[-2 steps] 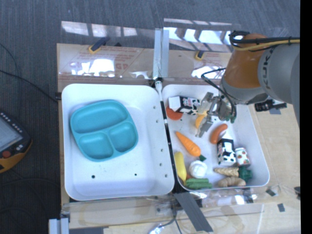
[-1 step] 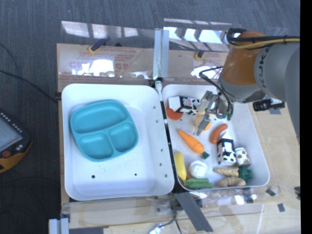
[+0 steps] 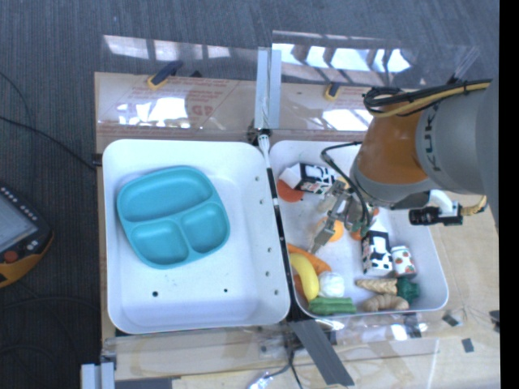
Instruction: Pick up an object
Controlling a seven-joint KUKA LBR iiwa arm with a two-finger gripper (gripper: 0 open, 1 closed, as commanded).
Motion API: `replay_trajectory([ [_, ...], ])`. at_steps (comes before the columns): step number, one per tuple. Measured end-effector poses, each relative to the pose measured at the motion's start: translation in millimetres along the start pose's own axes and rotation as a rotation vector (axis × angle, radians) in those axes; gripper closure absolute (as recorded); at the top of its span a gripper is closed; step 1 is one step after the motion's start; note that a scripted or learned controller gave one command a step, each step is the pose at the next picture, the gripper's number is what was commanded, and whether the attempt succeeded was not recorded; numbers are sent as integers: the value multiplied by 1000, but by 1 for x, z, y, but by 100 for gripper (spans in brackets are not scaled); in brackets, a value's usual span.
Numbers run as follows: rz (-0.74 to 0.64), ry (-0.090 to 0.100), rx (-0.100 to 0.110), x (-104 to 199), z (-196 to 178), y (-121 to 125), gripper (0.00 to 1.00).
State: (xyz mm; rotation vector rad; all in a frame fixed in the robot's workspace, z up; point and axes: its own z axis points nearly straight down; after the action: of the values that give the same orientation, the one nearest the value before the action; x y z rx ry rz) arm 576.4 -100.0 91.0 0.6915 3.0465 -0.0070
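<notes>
Left white shallow bin [image 3: 146, 298]: one blue three-compartment plastic plate [image 3: 172, 215], toward 10 o'clock. Right white bin [image 3: 434, 286]: toy foods, yellow banana [image 3: 305, 272] at 7 o'clock. Gripper [image 3: 328, 227] mid-bin; finger state cannot be told.

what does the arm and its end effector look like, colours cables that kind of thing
The arm is a thick rounded grey body with a broad orange band above the wrist. Black cables loop over its top. The end effector is a small metallic assembly with two thin fingers.
</notes>
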Motion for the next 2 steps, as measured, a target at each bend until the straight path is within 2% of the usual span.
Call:
replay_trajectory([
  [1, -2, -2, -1, -1, -11, 2, 100],
  [2, -62, 15, -2, 8, -94, 59, 100],
])
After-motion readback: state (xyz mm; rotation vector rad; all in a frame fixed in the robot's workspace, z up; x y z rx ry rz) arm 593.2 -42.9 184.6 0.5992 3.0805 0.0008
